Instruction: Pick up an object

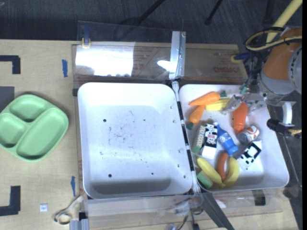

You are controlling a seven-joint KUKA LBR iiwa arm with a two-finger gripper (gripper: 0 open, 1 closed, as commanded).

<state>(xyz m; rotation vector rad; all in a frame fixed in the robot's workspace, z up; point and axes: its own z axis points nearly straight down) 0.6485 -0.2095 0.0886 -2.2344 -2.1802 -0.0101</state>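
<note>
The right bin point(273, 174) holds a heap of toy items. An orange carrot point(205, 99) and a yellow piece point(217, 106) lie at its back. A red-orange pepper-like piece point(240, 118) lies near the back right. My gripper point(245, 98) hangs over the bin's back right corner, just above that piece's upper end. Whether it touches the piece is unclear. Further forward lie a black-and-white box point(209, 135), a blue object point(227, 143), a red-and-white ball point(252, 131) and two yellow bananas point(210, 169).
The left bin point(96, 99) sits beside the right one, with a raised divider point(184, 128) between them. A green compartment plate point(31, 126) rests on the bench at far left. A clear panel point(124, 56) stands behind the left bin. The arm's body point(283, 66) looms over the right bin's back right.
</note>
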